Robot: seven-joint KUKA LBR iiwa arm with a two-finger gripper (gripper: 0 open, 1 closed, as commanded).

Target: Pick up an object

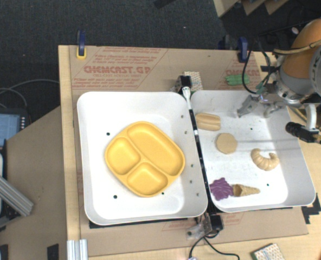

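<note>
Nothing is lifted yet — the gripper (pixel 252 105) hangs over the right bin's (pixel 296 196) far end, jaws apparently spread and holding nothing, croissant (pixel 265 160) and cookie (pixel 226 143) untouched.

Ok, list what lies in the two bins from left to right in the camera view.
yellow divided plate → bread roll → purple grapes → round cookie → ice cream cone → croissant
</note>
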